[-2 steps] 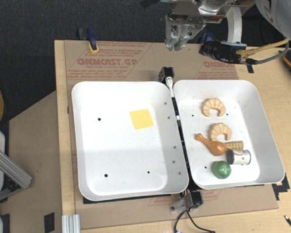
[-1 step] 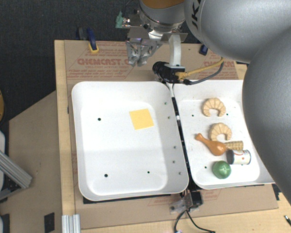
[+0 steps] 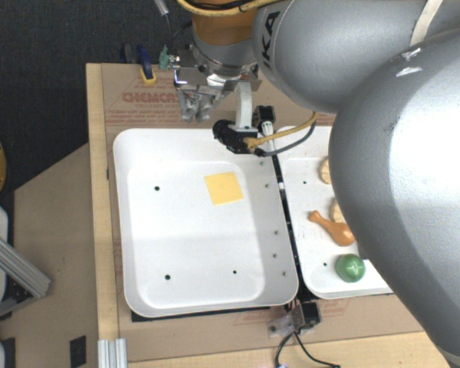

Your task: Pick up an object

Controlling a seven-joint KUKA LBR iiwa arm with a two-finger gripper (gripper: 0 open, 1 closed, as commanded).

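A flat yellow square piece (image 3: 224, 188) lies in the left white bin (image 3: 138, 205), toward its upper middle. My gripper (image 3: 198, 107) hangs above the bin's far edge, over the cardboard base, up and left of the yellow piece. Nothing shows between its fingers. In the right bin (image 3: 310, 205) lie a green ball (image 3: 350, 267), an orange curved piece (image 3: 331, 228) and a pale tan object (image 3: 324, 170), all partly behind the arm.
The big grey arm (image 3: 383, 113) covers the upper right and much of the right bin. A black cable fitting (image 3: 238, 136) hangs by the left bin's top right corner. A blue and yellow clamp (image 3: 146, 64) sits at the bench's far edge.
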